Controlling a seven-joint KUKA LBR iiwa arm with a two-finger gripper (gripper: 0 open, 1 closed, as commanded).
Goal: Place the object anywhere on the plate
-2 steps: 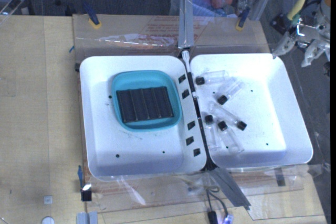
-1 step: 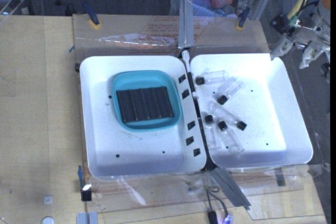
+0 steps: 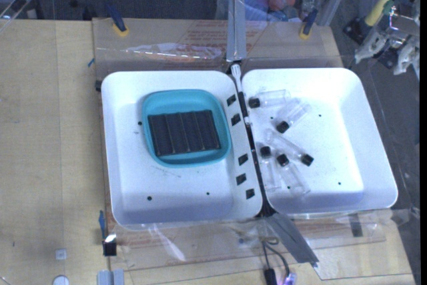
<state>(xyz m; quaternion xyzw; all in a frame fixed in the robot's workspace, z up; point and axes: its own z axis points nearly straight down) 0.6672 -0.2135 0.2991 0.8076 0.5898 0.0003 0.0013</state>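
Block (image 3: 183, 133) lies flat on plate (image 3: 179, 96), long axis left-right; end effector (image 3: 392, 43) grip state unclear.

Light wooden bench (image 3: 47, 143), seen from above at slant. Two shallow white bins side by side on it, touching along middle: left bin (image 3: 127, 190), right bin (image 3: 360, 177). Clear plastic sheet (image 3: 167, 43) under bins, reaching toward far edge. Blue clamp (image 3: 119, 25) and second clamp (image 3: 307, 25) at far edge. Small round bits (image 3: 61, 254) near front left corner.
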